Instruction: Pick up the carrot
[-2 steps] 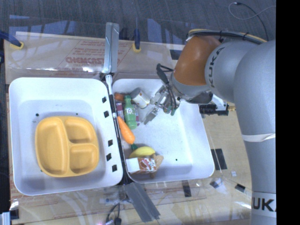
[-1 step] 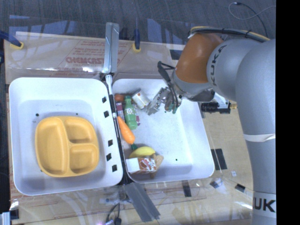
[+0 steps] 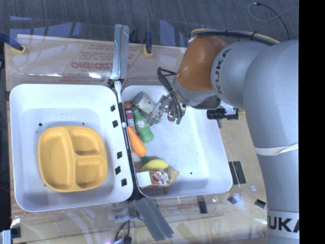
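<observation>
A: Orange carrot [image 3: 136, 142] is logged against the right bin's [image 3: 213, 156] left wall, long axis running roughly up-down.

B: Noted. It lies down-left of the jaws [image 3: 171, 111]; their spread cannot be told.

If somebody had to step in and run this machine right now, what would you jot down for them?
Hand: over the upper part of the right bin, nothing visible between its fingers; whether they are open or shut is unclear.
Carrot: lying in the right bin against its left wall, just below a green bottle and above a banana. The hand is up and to the right of it, not touching it.
Left bin: holds a yellow divided tray.
Done: nothing yet; the carrot is not picked up.
Left: bring the hand to the carrot, grip it, lift it, probably minding the crowded neighbours.
</observation>
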